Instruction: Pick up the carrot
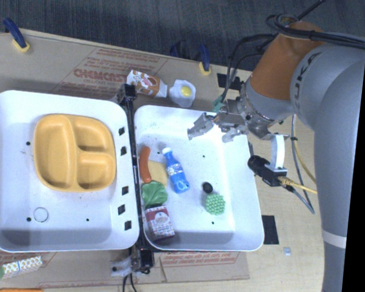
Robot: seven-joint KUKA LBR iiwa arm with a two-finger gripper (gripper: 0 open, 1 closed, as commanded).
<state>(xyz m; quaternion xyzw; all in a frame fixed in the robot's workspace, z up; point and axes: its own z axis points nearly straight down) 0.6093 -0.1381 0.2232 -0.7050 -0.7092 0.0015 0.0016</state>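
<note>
The carrot [145, 163] is a slim orange stick with green leaves [153, 193] at its near end. It lies along the left wall of the right bin [245, 200]. My gripper [215, 130] hovers over the far middle of that bin, up and to the right of the carrot, well apart from it. Its two grey fingers [199, 127] are spread open with nothing between them.
In the right bin lie a blue bottle [175, 172], a small dark object [207, 187], a green bumpy ball [214, 204] and a red packet [159, 223]. A yellow divided tray [75, 151] sits in the left bin [7, 208]. Small items [183, 91] rest behind the bins.
</note>
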